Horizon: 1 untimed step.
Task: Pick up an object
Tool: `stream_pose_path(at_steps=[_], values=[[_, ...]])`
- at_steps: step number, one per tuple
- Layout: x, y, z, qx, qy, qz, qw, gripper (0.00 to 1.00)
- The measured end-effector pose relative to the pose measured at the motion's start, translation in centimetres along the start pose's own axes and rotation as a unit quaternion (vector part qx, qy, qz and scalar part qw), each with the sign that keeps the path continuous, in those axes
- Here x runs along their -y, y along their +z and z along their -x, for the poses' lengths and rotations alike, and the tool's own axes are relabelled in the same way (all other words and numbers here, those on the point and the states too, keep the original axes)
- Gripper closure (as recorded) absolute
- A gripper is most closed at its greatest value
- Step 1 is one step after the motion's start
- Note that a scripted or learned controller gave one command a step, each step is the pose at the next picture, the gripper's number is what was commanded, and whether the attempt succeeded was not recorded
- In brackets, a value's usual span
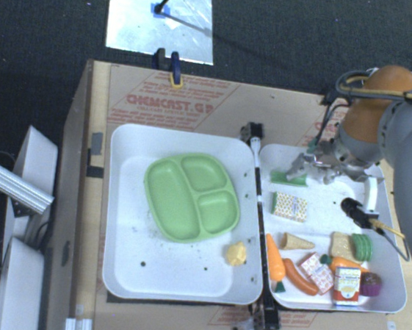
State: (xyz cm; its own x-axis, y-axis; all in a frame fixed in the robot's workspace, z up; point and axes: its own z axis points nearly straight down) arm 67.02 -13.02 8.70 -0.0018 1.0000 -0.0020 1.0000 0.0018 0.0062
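I get flat, even overhead light, fairly dim, with a bluish cast. The foil sheet (162, 13) up top glares white (detail washed out). Shadows in the bins (128, 263) are faint. The arm (408, 139) at right looks soft, possibly out of focus.

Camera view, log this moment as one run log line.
arm: over right bin far corner | end effector: low beside green block | held: nothing seen | left bin: green divided plate, yellow piece

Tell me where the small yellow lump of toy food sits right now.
In the camera view, the yellow lump lies in the left bin, near its lower right corner, just below the green divided plate and left of the carrot in the right bin.
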Motion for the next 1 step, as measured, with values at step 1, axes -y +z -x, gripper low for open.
stream_pose_path(at_steps=[1], values=[[-0.01, 0.0, -0.17, 0.0, -0.001, 0.0, 1.0, 0.0]])
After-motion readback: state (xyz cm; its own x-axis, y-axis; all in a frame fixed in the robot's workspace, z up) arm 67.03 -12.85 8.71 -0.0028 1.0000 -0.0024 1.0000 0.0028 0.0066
